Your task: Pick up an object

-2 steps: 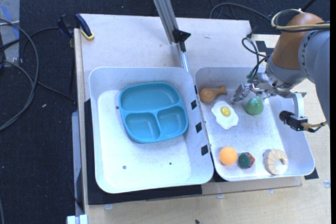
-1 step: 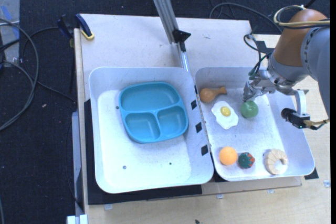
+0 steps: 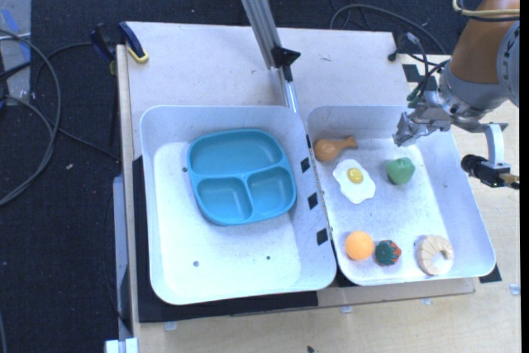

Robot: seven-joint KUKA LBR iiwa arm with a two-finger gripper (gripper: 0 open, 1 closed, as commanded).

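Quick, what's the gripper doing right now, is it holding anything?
Gripper: above the right bin, just up from the green toy; nothing seen in it; open or shut cannot be told.

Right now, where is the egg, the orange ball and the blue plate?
fried egg [image 3: 355, 181], camera view, on the white just beside its yolk.
orange ball [image 3: 359, 245], camera view, on its round middle.
blue plate [image 3: 232, 151], camera view, on the floor of its big top compartment.
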